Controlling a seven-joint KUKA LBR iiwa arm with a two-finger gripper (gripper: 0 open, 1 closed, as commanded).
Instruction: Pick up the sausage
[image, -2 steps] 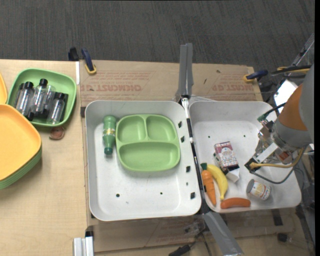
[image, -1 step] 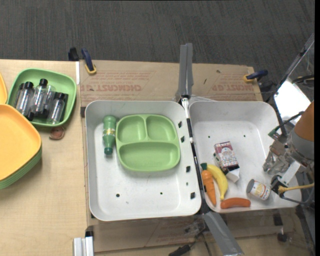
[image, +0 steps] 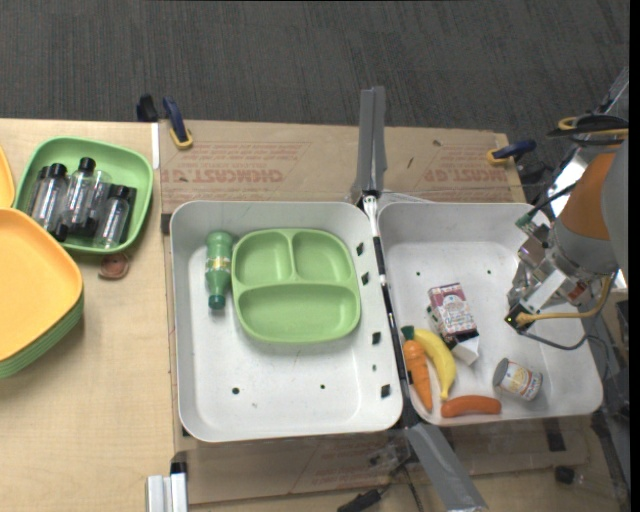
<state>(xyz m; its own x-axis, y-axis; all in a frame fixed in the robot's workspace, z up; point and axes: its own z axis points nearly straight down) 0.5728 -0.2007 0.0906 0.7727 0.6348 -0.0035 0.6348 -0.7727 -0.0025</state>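
Well, the sausage (image: 470, 405) lies along the right bin's (image: 480, 240) near wall, just beside the carrot (image: 418, 378). My gripper (image: 527, 300) hangs farther back, right; open or closed, I can't tell. I'd straddle its middle, avoiding the can (image: 518, 380).

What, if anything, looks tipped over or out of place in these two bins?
Two things lie on their sides: the small can in the right bin and the green bottle beside the green plate. Nothing looks spilled or broken.
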